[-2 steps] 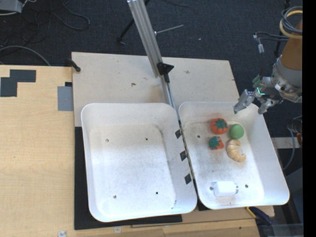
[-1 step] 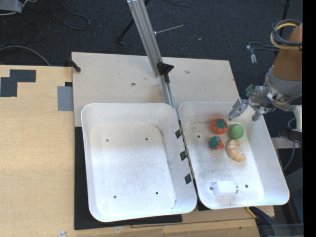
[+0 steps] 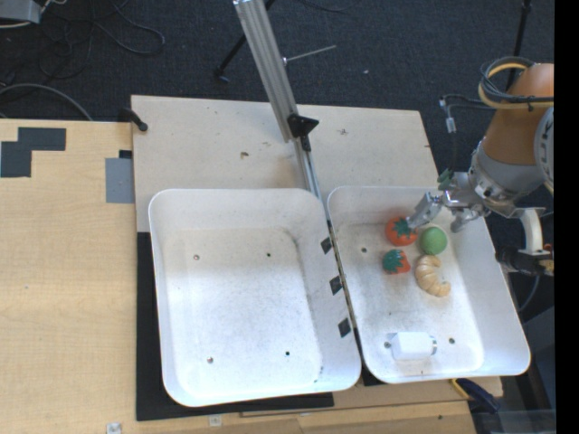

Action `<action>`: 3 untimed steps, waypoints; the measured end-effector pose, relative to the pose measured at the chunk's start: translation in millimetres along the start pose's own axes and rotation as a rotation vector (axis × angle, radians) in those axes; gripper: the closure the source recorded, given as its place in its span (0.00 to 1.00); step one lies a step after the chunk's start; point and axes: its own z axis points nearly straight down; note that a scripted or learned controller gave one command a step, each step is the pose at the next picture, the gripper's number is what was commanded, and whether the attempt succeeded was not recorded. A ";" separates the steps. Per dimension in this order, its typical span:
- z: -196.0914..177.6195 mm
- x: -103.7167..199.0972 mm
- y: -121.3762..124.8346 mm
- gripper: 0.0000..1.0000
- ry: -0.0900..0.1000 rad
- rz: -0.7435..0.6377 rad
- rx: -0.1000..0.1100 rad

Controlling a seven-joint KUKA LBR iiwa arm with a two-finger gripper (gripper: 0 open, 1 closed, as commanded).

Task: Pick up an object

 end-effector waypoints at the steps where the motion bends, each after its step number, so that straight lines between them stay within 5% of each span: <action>1: 46.7 4.8 6.9 0.00 0.000 -0.003 -0.001; 2: 34.1 4.6 7.2 1.00 -0.001 -0.005 -0.002; 3: -14.0 8.9 0.7 1.00 -0.002 -0.001 -0.010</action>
